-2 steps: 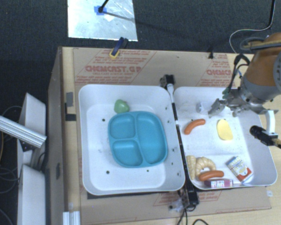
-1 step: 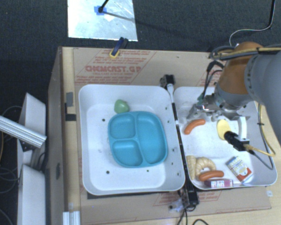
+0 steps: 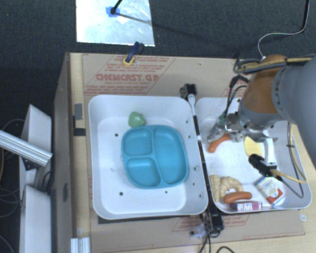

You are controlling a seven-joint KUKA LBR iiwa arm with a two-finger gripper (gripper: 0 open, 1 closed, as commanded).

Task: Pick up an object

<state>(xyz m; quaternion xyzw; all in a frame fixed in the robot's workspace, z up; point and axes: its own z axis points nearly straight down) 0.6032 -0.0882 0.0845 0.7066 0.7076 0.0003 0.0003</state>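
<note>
My gripper (image 3: 226, 127) hangs low over the upper left part of the right bin (image 3: 303, 196), on the grey arm with the orange band that reaches in from the right. An orange carrot-shaped toy (image 3: 217, 143) lies just below it, touching or nearly touching its tip. A yellow item (image 3: 253, 145) lies to the right of the carrot, partly under the arm. Toward the bin's front lie a tan bread piece (image 3: 225, 183), a red sausage (image 3: 237, 196), a small bottle (image 3: 269, 189) and a pink-and-white bar (image 3: 246, 206).
The left bin (image 3: 96, 141) holds a blue divided plate (image 3: 154, 156) and a small green item (image 3: 136, 119) behind it. A black divider strip (image 3: 198, 141) runs between the bins. Cables trail along the arm on the right.
</note>
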